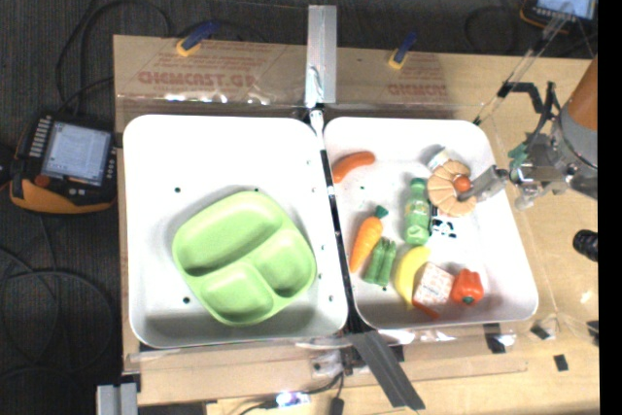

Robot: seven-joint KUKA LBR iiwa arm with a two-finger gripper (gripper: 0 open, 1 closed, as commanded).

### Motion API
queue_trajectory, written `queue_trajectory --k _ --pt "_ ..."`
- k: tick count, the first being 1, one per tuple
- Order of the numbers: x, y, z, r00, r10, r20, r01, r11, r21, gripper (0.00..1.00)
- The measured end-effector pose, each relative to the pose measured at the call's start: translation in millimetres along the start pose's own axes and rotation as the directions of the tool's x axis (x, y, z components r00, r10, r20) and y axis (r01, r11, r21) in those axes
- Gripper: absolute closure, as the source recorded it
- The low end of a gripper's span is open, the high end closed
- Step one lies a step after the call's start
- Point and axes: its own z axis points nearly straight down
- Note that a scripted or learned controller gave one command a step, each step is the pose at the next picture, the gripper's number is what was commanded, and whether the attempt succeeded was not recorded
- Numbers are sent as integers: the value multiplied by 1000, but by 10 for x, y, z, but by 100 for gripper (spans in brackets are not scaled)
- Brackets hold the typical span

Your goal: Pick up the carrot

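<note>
The carrot, orange with a green top, lies tilted near the left wall of the right bin, beside a green pickle-like piece. My gripper reaches in over the right bin's upper right corner, next to a round tan and orange toy. It sits well to the right of the carrot and apart from it. Nothing shows in its grasp.
The right bin also holds an orange sausage, a green bottle, a yellow piece, a small box and a red pepper. A green divided plate lies in the left bin.
</note>
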Motion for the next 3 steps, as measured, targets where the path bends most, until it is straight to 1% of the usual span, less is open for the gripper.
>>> queue_trajectory --k 1,2,3 --pt "483 -160 1383 966 -257 0 257 966 1 0" --pt "705 565 1577 954 -297 34 298 954 -42 0" --pt "289 -87 1431 978 207 3 -207 978 1 0"
